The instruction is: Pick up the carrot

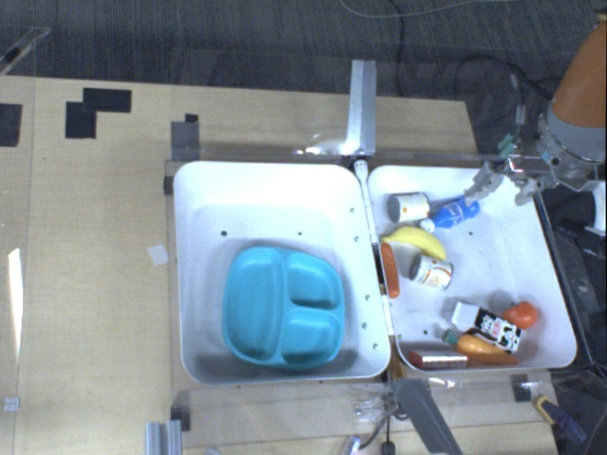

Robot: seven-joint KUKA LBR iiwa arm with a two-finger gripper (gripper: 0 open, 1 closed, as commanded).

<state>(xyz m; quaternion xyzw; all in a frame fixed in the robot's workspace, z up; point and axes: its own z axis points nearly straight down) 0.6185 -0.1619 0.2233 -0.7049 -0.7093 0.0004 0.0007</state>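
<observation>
A pale wooden bench (85, 282) (dark carpet beyond) bears two white bins (275, 183), the carrot (486, 347) lies in the right one, and the gripper (503, 183) hangs spread at its far edge.

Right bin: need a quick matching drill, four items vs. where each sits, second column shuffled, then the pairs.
Items:
1. carrot
2. banana
3. blue bottle
4. blue divided tray

Places:
A. in the left bin
B. near the far wall of the right bin, just below the pincer
C. middle of the right bin, beside a small can
D. near corner of the right bin, against a black-and-white box

Pairs: 1-D, 2-C, 3-B, 4-A
</observation>
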